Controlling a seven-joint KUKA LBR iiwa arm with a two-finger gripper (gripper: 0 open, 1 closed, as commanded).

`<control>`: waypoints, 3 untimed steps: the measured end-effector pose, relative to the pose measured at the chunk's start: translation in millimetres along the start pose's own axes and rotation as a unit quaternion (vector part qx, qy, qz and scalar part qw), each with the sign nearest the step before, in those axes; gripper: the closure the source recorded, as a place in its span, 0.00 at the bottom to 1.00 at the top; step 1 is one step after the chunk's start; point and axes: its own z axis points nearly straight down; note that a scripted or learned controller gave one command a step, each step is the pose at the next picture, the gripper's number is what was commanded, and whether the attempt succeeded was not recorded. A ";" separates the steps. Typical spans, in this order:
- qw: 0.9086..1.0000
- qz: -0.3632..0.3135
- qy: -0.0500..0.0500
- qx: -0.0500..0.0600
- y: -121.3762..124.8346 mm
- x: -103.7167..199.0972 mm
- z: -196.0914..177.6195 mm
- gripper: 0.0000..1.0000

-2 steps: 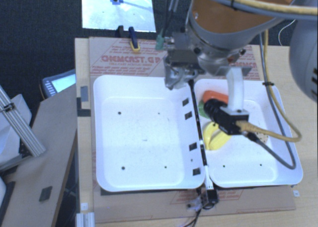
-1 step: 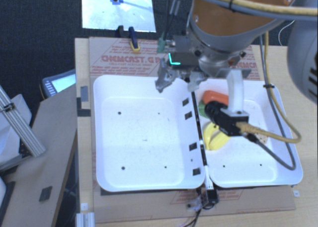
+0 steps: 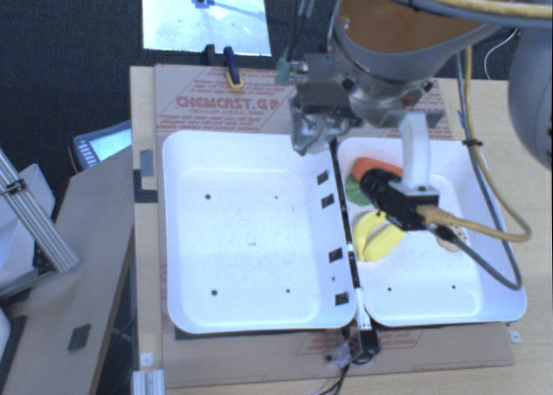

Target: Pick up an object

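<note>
Candidates all sit in right bin (image 3: 484, 298), far-left quarter, close to the black strip (image 3: 344, 229) between the 2 bins: orange piece (image 3: 378, 166) farthest back, green piece (image 3: 355, 188) just in front of it & touching or nearly so, yellow piece (image 3: 373, 238) nearer the camera, plus a small tan bit (image 3: 450, 240) off to view-right, half hidden by cable. Orange one looks like best pick IMO: long axis runs roughly L-R across the view, slight drop toward the right; its near end is hidden behind a black block (image 3: 393, 199) hanging off the arm. Yellow one is also partly under that block, so axis not readable. Key relation: claw (image 3: 307, 136) hangs over the far edge of the left bin (image 3: 242, 238), right by the strip, i.e. wrong side of it. Targets lie to view-right of claw & a bit toward the camera; orange is nearest, yellow farthest. So next move prob needs a short shift across the strip before any descent, w/ wrist turned so the grip closes across the orange piece's short side. Can't tell if claw is released or clenched, too blurry & dark; nothing seen gripped in it. Risk: yellow cable (image 3: 484, 231) droops over right bin, could drag stuff. Bins sit on a cardboard sheet (image 3: 220, 104) on the table (image 3: 145, 298).
</note>
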 end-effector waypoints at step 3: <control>1.000 -0.003 0.000 0.000 0.5 0.1 -10.4 0.00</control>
